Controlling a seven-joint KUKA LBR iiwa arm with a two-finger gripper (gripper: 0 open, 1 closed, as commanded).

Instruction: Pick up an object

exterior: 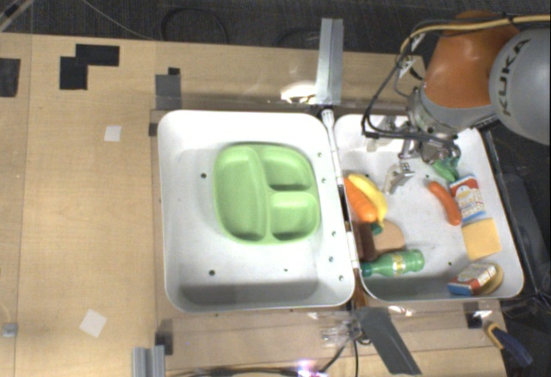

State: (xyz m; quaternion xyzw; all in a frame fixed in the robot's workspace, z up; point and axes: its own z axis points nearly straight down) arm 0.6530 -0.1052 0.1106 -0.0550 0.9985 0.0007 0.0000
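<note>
Now | your end effector [403, 170] hovers, upper right of frame, over right white bin [508, 272] | jaw state: cannot tell | nearest: yellow-orange plastic fruit [365, 197], presumably target.

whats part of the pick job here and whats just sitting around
Part of the job:
- gripper, low over the right bin
- pickable items in that bin: banana, orange carrot-like piece, green bottle, red sausage, yellow block

Just lying about:
- green divided tray in the left bin
- black patches on the bench
</note>
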